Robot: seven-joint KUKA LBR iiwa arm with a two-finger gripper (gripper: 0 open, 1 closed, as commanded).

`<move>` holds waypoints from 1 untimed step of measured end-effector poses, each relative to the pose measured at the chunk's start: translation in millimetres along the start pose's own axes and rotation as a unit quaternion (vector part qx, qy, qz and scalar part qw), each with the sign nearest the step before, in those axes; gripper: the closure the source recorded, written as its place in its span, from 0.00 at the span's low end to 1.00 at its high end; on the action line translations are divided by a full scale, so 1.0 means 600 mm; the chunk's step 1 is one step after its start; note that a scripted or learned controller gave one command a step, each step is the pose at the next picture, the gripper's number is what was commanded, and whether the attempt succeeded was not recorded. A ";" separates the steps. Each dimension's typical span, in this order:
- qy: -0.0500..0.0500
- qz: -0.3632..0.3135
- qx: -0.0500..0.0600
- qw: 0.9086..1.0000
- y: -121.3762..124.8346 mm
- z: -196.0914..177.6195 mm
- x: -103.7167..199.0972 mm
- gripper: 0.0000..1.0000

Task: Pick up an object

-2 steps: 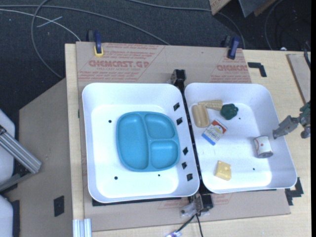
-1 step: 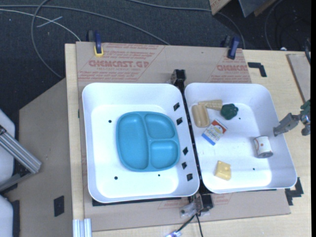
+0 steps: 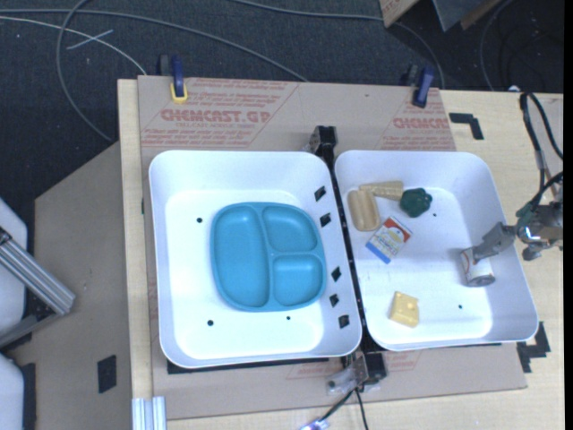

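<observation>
While I watch from the overhead camera, my arm barely enters at the right edge: only a grey metal gripper (image 3: 482, 265) and some wrist hardware reach over the right shallow white bin (image 3: 501, 325), with most of the arm cut off. That tip sits low by the bin's right side, angled down-left, near the bin floor. It's too small and blurred for me to say whether it's spread or closed, and I see nothing in it.

Candidate objects lie well apart from it in the same bin: a yellow block (image 3: 404, 310) toward the front, a small red-white-blue card-like packet (image 3: 389, 239) mid-bin, a tan rounded piece (image 3: 362, 210) touching a tan stick-like piece (image 3: 382, 190) at the back left, and a dark green lump (image 3: 414, 202) just beside them.

Over in the left shallow white bin (image 3: 179, 330) there's a light blue plastic divided plate (image 3: 268, 255), flat, centred.

Black clips along the divider between bins are hard to make out.
</observation>
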State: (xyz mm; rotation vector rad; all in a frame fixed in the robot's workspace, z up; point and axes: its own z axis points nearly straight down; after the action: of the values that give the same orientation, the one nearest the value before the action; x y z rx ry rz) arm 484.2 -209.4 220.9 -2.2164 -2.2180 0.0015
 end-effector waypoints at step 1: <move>0.000 0.001 -0.001 1.000 0.014 0.090 -0.010 0.00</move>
State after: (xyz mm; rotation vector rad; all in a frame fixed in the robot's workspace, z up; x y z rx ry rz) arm 492.1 -215.2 167.1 -2.2184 -2.2177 0.0011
